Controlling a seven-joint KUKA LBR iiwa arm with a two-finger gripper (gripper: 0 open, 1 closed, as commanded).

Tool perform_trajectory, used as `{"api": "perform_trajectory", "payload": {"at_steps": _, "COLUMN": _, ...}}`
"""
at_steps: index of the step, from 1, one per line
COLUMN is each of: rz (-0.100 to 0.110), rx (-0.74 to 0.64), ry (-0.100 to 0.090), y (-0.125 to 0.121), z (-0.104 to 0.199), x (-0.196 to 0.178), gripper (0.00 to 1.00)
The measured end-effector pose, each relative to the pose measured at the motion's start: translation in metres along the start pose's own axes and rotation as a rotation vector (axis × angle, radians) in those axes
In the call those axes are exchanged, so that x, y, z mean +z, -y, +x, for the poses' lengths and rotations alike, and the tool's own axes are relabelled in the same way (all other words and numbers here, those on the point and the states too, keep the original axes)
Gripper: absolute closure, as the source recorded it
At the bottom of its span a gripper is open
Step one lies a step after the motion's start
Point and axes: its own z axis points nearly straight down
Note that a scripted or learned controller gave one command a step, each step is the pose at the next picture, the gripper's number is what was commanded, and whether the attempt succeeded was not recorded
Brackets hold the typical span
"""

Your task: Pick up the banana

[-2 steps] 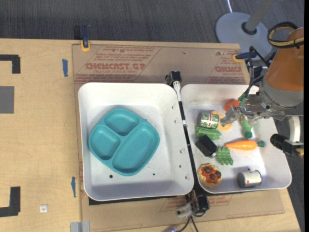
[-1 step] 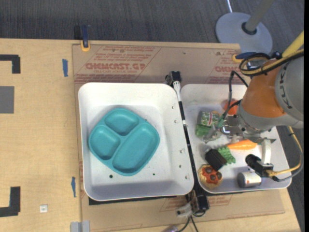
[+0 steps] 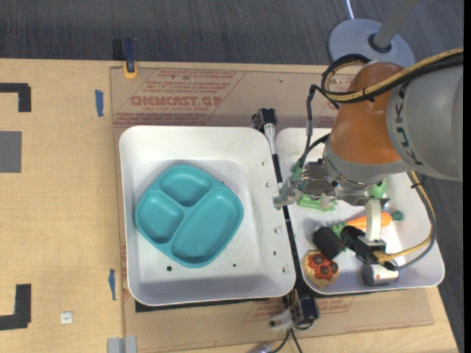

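My gripper hangs low over the left side of the right bin, close to the wall between the two bins. The grey wrist and its orange band cover the middle and back of that bin, so what lies beneath them is hidden. Around the gripper I see a small green piece at its back edge and an orange, carrot-like item to its right.
A teal divided plate lies in the left bin. In the right bin's front sit a round red-and-yellow toy, a white-and-red item and a green item beside the wrist.
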Motion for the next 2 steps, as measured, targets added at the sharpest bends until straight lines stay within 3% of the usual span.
{"api": "perform_trajectory", "payload": {"at_steps": 1, "rz": -0.002, "rx": -0.161, "ry": 0.002, "y": -0.041, "z": -0.063, "x": 0.000, "gripper": 0.00}}
{"api": "perform_trajectory", "payload": {"at_steps": 2, "rz": 0.003, "rx": -0.265, "ry": 0.000, "y": 0.008, "z": -0.030, "x": 0.000, "gripper": 0.00}}
